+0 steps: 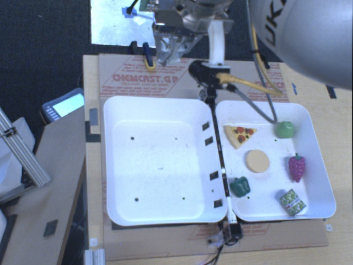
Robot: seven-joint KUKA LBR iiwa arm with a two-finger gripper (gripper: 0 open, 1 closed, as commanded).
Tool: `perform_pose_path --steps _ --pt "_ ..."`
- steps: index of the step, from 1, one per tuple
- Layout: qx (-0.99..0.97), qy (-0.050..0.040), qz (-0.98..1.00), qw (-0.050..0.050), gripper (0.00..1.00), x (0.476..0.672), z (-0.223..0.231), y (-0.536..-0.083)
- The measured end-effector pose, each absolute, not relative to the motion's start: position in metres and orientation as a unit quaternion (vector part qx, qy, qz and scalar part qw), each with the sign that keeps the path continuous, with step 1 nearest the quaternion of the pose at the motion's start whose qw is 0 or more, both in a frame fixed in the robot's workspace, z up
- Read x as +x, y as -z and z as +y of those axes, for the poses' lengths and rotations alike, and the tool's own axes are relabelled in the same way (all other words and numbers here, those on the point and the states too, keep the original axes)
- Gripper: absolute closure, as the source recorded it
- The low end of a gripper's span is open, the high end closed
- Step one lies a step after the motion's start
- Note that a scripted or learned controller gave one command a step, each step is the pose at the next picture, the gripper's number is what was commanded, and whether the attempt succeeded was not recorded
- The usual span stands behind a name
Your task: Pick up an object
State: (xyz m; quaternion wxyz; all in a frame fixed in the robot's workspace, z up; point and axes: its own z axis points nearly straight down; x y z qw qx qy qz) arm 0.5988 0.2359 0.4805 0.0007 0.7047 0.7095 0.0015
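Observation:
The right bin [317, 164] holds several toy foods: a pizza slice [240, 134], a green round fruit [285, 129], a tan round biscuit [257, 161], purple grapes [297, 167], a dark green pepper [240, 187] and a small green-and-white carton [292, 202]. My gripper [170, 53] hangs high at the top of the camera view, over the cardboard behind the left bin [113, 148], far from all the objects. Nothing shows in it.
The two bins meet at a hinged divider [218, 159]. Yellow and grey cables [253, 90] run from a black mount behind the bins over the right bin's back rim. A grey side table [49, 164] stands left of the bench.

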Motion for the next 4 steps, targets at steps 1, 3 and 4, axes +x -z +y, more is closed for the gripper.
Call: perform_pose_path --steps 1,3,4 --pt "0.704 -0.0028 0.71 0.0 1.0 0.513 0.235 -0.514" --pt "0.704 -0.0024 0.71 0.0 1.0 0.516 0.235 -0.522" --pt "0.707 -0.0018 0.707 0.002 1.0 0.59 0.233 -0.535"
